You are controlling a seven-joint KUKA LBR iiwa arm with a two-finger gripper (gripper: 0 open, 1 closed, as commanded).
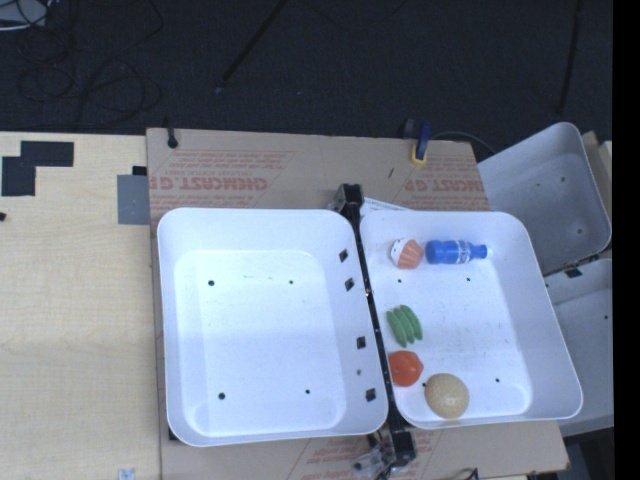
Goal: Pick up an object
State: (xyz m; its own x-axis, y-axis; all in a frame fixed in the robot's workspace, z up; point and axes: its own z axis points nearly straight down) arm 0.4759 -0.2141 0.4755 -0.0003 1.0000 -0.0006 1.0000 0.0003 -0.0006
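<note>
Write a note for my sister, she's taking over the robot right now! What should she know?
Gripper: I can't report its state from this view.
Things: all five lie in the right bin. A blue bottle lies on its side near the far edge, with a small orange-and-white toy beside it. A green ridged piece sits near the divider, a red-orange ball below it, and a tan ball at the near edge.
Left bin: sits alongside.
Done: nothing picked yet.
Left: pick up one object.

Nothing can be told of the arm's pose or the pincer's state.
</note>
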